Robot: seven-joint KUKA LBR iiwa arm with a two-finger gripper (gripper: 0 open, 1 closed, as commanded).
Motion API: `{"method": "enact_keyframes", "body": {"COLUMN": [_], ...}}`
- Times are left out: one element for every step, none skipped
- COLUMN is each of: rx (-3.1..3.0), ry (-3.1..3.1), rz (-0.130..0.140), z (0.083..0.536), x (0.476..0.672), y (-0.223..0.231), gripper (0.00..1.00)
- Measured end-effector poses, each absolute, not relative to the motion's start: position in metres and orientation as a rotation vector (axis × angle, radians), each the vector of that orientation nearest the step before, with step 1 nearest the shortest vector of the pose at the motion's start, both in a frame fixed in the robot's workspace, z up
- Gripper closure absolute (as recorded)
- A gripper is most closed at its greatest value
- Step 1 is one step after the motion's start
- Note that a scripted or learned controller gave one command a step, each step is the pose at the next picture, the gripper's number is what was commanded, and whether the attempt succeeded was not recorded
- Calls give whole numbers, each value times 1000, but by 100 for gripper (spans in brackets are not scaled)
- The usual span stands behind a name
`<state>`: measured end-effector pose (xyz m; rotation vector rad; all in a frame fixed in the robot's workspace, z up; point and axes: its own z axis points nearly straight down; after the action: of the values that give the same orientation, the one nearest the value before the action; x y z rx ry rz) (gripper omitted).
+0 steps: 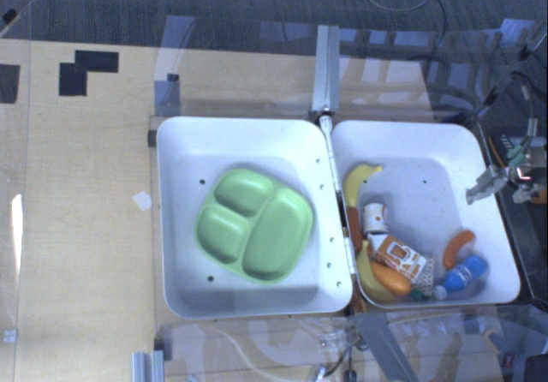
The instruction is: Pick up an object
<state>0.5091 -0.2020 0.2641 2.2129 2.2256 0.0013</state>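
Observation:
The right bin holds several items bunched in its near half. A yellow banana lies by the left wall, with a small white can just below it. Nearer the front are an orange-and-white box, an orange carrot-like piece, an orange sausage and a blue bottle. My gripper hangs at the bin's right rim, above and to the right of the sausage. It is partly cut off by the view's edge and touches none of the items.
The left bin carries a green divided plate. A metal post stands behind the seam between the bins. Wooden bench top stretches off to the left, and cables hang at the right by the arm.

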Motion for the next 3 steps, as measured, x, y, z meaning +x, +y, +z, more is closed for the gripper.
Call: {"method": "enact_keyframes", "body": {"rx": [2309, 1995, 1983], "ry": [2127, 2391, 2378], "rz": [2, 15, 21], "z": [184, 97, 111], "x": [519, 495, 500], "y": [-205, -197, -199], "gripper": [0, 0, 100]}}
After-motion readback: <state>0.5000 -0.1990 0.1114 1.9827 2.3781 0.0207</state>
